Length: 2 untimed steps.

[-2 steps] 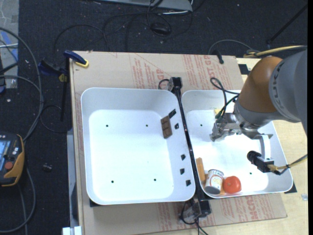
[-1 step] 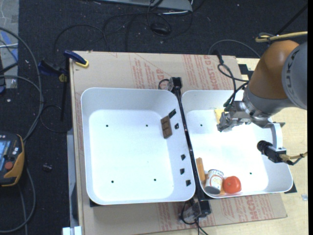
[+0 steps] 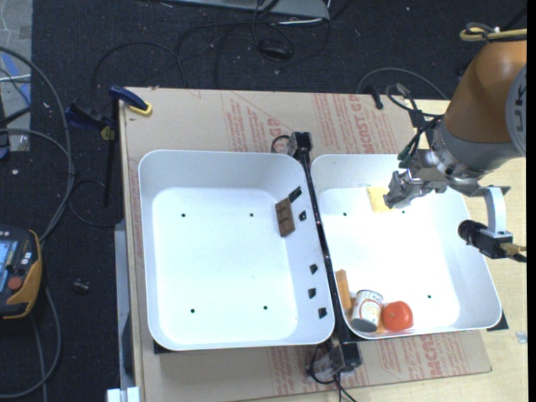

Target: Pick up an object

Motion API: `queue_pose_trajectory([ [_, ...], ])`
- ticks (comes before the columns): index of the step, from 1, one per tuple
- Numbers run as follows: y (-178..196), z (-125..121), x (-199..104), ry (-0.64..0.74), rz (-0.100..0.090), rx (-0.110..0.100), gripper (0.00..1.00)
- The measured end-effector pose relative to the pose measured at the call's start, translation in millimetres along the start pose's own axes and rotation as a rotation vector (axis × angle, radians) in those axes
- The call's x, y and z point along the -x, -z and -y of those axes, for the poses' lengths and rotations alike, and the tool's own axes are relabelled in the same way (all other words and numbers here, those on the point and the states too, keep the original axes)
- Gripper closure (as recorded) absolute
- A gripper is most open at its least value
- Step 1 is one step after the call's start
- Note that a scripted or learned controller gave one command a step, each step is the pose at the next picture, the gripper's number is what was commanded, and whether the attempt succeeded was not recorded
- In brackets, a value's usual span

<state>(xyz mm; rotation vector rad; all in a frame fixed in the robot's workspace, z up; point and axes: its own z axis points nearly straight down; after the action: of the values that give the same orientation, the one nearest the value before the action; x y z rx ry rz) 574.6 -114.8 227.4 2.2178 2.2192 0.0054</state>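
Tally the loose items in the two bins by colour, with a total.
Brown: 1, a chocolate bar in the left bin
Yellow: 1, a block by the pincer
Orange: 1, a stick
Red: 1, a tomato
White: 1, a can
Total: 5

At my desk's (image 3: 251, 107) ten o'clock corner sits a blue-yellow clamp (image 3: 130, 100); black cables (image 3: 243, 36) snake across the dark floor at twelve.
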Motion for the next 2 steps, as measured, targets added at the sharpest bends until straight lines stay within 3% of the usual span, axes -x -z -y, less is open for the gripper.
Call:
queue_pose_trajectory([
  [1, 52.5, -1.1, 0.1, 0.0, 0.0, -0.001, 1.0],
  [2, 39.9, 20.5, -49.5, 0.003, -0.002, -0.006, 1.0],
])
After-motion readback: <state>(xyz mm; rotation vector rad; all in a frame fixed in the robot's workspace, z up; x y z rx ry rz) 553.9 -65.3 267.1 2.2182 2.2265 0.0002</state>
